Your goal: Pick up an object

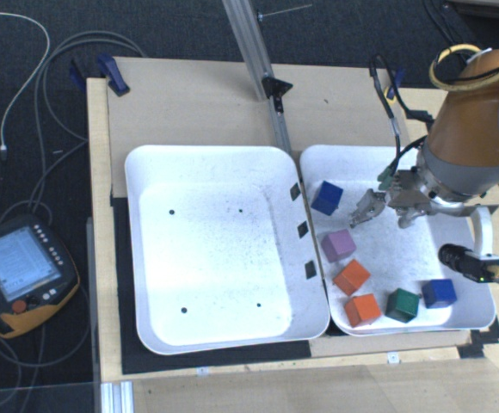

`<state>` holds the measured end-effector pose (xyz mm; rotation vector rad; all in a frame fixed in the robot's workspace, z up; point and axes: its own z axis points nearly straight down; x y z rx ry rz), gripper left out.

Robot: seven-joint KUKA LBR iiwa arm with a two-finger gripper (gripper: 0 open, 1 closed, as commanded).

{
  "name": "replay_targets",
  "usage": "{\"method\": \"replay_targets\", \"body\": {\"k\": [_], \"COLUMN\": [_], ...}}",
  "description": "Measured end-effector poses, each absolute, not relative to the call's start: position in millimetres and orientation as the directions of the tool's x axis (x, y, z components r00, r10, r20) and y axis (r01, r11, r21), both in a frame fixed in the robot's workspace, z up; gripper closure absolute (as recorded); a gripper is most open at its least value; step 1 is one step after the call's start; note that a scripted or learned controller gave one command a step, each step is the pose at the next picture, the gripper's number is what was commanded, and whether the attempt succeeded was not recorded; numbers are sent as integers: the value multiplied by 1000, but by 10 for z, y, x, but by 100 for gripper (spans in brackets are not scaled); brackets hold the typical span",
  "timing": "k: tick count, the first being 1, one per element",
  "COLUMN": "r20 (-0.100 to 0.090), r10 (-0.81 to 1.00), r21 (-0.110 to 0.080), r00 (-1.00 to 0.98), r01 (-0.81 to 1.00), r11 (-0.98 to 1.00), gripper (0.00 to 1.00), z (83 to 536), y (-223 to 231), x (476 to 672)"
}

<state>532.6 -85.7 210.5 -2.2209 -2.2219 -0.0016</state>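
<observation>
**Mia:** If the arm wants a block, the purple block [338,245] looks easy. It seems small, hard and light, not squishy. Grab its two flat sides, I think.

**Ben:** Where is it?

**Mia:** Lower middle of the right bin [473,320], right of the frame's center. The pincer [371,206] hangs just above it, a bit to the right, not touching.

**Ben:** Is the pincer holding anything?

**Mia:** No. Its tips look spread apart, with nothing between them. A blue block [327,198] sits near its left, and an orange block [351,277] lies just below the purple one.
</observation>
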Motion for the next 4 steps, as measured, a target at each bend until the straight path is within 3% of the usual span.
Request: {"method": "replay_targets", "body": {"k": [1,2,3,4], "r20": [3,0,3,-1], "r10": [1000,1000,1000,1000], "r21": [-11,2,-7,9], "r00": [1,0,0,-2], "r01": [1000,1000,1000,1000], "r11": [-1,0,0,2], "gripper": [0,0,0,0], "z": [953,1353,974,2041], "y": [-816,-854,-834,-788], "x": [4973,4805,4857,4819]}}
